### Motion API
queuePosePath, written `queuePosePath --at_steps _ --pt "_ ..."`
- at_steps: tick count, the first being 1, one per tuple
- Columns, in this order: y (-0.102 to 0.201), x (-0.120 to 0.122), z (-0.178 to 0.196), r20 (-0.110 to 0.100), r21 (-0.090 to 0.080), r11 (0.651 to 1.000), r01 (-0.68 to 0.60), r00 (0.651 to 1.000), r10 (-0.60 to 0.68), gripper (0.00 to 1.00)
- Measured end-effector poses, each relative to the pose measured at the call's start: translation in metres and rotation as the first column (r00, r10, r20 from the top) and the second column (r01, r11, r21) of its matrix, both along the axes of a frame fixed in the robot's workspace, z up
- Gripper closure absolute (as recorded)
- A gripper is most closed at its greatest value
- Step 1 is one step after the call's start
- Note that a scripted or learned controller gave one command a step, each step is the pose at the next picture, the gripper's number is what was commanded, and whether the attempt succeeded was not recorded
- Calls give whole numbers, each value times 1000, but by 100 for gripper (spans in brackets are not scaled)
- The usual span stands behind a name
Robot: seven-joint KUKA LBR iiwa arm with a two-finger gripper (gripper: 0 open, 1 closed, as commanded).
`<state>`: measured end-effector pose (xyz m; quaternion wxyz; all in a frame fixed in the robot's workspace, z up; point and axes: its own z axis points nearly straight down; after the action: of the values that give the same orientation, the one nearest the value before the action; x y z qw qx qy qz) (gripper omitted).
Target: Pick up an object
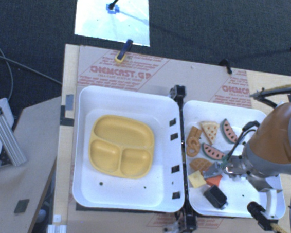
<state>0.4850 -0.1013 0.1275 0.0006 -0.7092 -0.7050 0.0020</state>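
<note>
So my end effector hangs low over the toy food at right; I cannot tell its state, nothing lifted yet.

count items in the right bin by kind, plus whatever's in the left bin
Right bin:
Watermelon slices: 2
Pizza slice: 1
Pretzel: 1
Brown piece: 1
Pale yellow block: 1
Red piece: 1
Black block: 1
Left bin:
Yellow tray: 1
Total: 9
</note>
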Motion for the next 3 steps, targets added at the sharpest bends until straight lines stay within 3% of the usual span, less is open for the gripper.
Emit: queuePosePath --at_steps 1,3 --pt "38 3 60 10 2 1000 -13 1000 13 0" --pt "81 2 57 5 3 1000 -13 1000 13 0"
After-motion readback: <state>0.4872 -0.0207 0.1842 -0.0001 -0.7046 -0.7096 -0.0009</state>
